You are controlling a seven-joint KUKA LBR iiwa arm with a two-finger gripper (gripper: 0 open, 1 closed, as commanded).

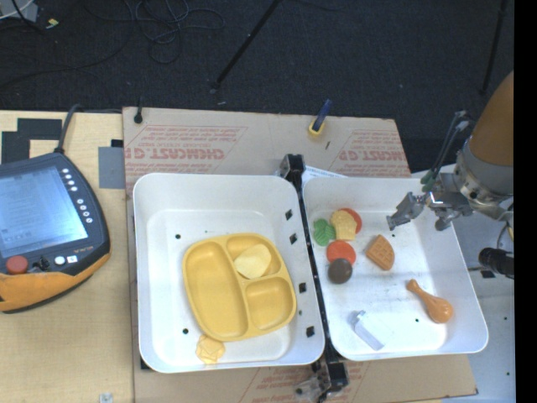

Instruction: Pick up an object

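cardboard-topped worktop [193, 145] carries two bins; end effector [415, 208], fingers spread and holding nothing, hovers beside the toy bread slice [380, 252], likely lining up a grasp.

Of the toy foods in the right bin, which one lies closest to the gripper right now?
The orange waffle-like wedge, just below-left of the gripper; the drumstick and round pieces lie farther off.
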